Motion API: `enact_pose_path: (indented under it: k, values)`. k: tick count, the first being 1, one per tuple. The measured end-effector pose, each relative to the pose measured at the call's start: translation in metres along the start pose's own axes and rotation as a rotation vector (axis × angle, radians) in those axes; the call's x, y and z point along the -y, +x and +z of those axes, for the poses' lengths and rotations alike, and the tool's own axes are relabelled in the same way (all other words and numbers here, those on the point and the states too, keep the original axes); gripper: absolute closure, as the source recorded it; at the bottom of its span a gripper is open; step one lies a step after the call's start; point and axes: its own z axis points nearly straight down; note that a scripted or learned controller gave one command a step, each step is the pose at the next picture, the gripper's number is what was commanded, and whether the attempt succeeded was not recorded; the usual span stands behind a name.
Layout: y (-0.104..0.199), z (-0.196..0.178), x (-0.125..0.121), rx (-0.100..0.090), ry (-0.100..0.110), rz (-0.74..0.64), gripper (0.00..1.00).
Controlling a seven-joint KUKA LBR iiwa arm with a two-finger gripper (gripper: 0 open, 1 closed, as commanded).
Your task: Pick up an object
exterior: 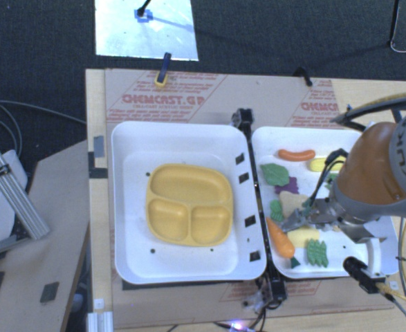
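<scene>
The right bin [389,254] holds several toy foods: an orange sausage [296,155], a green leafy piece [274,174] with a purple piece [290,185] beside it, a pale cheese wedge [291,202], a carrot [280,238], a yellow block [302,238] and a green ridged piece [317,253]. My gripper [297,218] hangs low over the middle of this bin, between the cheese wedge and the yellow block. The arm's orange band [368,171] hides the bin's right part. No object is visibly lifted.
The left bin [130,254] holds a yellow divided plate [189,204]. A black clamp strip [253,192] runs between the bins. A small yellow item [318,164] lies near the sausage. A reflective sheet [146,19] lies beyond the bench.
</scene>
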Motion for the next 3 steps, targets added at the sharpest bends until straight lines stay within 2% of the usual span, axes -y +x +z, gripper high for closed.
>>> enact_pose_path:
  k: [1, 2, 3]
  values:
    - [-0.032, -0.032, -0.001, 0.002, -0.006, -0.003, 0.00]
    - [-0.109, 0.029, -0.002, 0.002, -0.002, 0.000, 0.00]
    - [-0.011, 0.019, -0.005, -0.005, -0.002, -0.016, 0.00]
